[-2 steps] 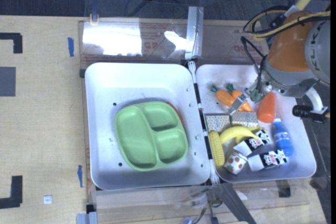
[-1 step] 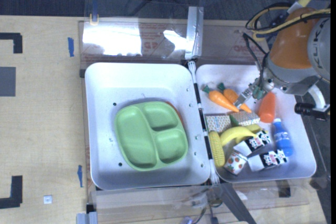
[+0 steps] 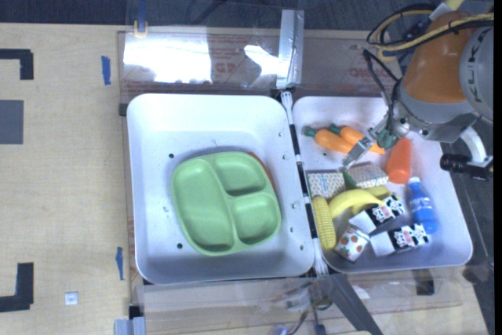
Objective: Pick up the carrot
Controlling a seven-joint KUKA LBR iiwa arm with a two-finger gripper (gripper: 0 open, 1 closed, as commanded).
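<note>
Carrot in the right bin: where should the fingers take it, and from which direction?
Grip the carrot across its thick orange middle, coming straight down from above. It lies flat, roughly left-right, with bare floor along both long sides; the orange bottle crowds only its right end.

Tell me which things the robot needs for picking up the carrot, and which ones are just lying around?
Needed for the job:
carrot, in the right bin
gripper, right beside the carrot

Just lying around:
green divided plate in the left bin
banana
corn cob
orange bottle
blue bottle
</note>
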